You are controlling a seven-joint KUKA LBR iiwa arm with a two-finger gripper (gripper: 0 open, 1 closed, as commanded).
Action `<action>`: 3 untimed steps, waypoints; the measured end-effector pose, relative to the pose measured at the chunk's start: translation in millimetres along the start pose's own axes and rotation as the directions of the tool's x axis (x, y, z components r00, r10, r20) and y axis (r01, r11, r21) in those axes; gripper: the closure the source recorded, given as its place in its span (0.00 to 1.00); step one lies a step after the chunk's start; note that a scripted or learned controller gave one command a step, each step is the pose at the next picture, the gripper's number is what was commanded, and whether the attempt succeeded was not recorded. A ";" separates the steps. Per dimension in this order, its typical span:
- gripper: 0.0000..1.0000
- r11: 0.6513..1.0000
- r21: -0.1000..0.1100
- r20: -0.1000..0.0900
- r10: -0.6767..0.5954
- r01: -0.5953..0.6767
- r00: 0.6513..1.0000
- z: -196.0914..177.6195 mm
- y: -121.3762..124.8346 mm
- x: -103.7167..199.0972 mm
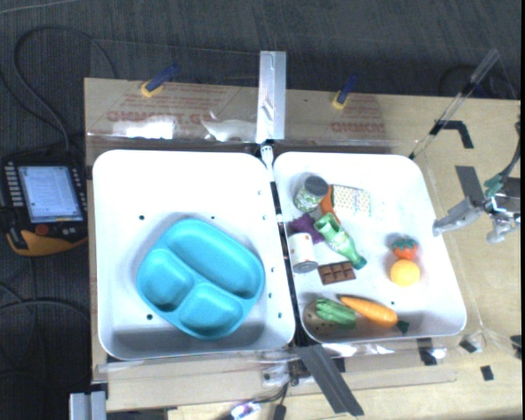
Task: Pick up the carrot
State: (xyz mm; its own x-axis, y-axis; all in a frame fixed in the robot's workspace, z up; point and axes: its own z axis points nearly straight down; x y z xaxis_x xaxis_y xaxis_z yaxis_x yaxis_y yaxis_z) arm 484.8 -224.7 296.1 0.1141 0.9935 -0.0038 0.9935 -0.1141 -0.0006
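While the carrot (368, 310) lies along the near edge of the right bin (420, 182), its long axis running left-right with the tip rightward, just beside a green vegetable (331, 312), the gripper (494, 208) sits off to the right, up and away from it. How it is set, I cannot tell.

Floor (87, 24): dark grey carpet, black cables (35, 51) trailing across it at upper left. Surface (481, 129): pale wood board, two blue-and-yellow clamps (160, 80) at its far edge. Teach pendant (37, 204), orange and black with lit screen, lies on the floor left of the surface. Lighting even.
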 end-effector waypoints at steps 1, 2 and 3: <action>0.00 0.919 -0.001 -0.004 -0.393 0.393 0.919 74.5 -4.0 36.0; 0.00 0.787 -0.003 0.001 -0.617 0.617 0.787 -28.3 -0.7 12.9; 0.00 0.559 -0.004 -0.002 -0.829 0.829 0.559 115.4 -1.1 9.0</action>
State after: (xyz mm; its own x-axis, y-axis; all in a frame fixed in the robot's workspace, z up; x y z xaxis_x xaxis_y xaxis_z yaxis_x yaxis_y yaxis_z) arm 484.7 -216.0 180.7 -0.7601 0.6498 0.0006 0.6498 0.7601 0.0003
